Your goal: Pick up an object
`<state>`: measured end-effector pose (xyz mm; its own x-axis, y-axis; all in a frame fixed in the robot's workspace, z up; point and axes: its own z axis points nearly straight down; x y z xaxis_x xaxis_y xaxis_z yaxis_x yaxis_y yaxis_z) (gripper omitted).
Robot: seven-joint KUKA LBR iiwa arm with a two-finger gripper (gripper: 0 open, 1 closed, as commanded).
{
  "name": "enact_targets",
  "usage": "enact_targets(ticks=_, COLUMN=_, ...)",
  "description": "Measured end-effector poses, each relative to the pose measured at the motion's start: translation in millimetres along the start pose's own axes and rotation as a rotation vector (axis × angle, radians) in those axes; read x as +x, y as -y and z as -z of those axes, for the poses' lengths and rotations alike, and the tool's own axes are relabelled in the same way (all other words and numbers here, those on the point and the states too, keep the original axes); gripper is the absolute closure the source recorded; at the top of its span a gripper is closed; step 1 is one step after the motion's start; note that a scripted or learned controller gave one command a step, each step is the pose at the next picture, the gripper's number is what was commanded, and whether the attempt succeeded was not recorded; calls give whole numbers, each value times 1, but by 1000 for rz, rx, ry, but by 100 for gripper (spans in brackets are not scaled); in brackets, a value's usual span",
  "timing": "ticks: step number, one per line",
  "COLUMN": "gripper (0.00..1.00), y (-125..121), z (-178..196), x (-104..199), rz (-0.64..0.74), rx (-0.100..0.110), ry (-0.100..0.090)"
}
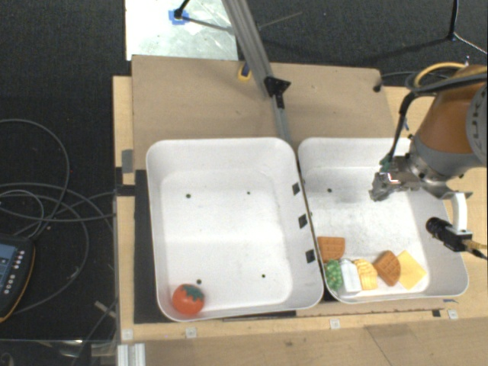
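1. Jaws (381,187) of the grey arm (450,139) hang over the right bin (358,155), above its bare upper floor, near the bin's right side; from this slanted overhead view I cannot tell whether they are parted or closed, and nothing shows between them.
2. Arm enters from the right, its orange band above the wrist, the wrist tilted down and leftward toward the bin floor.
3. Objects for picking sit in a cluster along the near edge of the right bin, well apart from the jaws: an orange-brown square piece (331,248) nearest the divider, a green item (333,274) just below it, a white piece (349,275) beside that, a yellow ridged item (366,274), a brown waffle-like piece (387,267), and a pale yellow wedge (412,270) at the right end. Several of them touch or overlap.
4. Left bin (221,158) carries a red tomato-like ball (187,299) with a small green top, lying in its near left corner.
5. Both bins rest side by side on the table (320,90), rims touching along the middle.
6. A grey pole (252,36) slants across the far side of the table toward the gap between the bins.
7. Black cables (46,197) lie on the dark floor to the left.
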<state>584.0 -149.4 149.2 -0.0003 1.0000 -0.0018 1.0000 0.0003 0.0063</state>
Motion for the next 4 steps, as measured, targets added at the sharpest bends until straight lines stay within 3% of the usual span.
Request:
enact_targets(ticks=2, gripper=100, y=-4, z=88, x=-5, rz=5, rx=0, ry=0)
enact_targets(ticks=4, gripper=100, y=21, z=68, x=99, rz=11, rx=7, ry=-4)
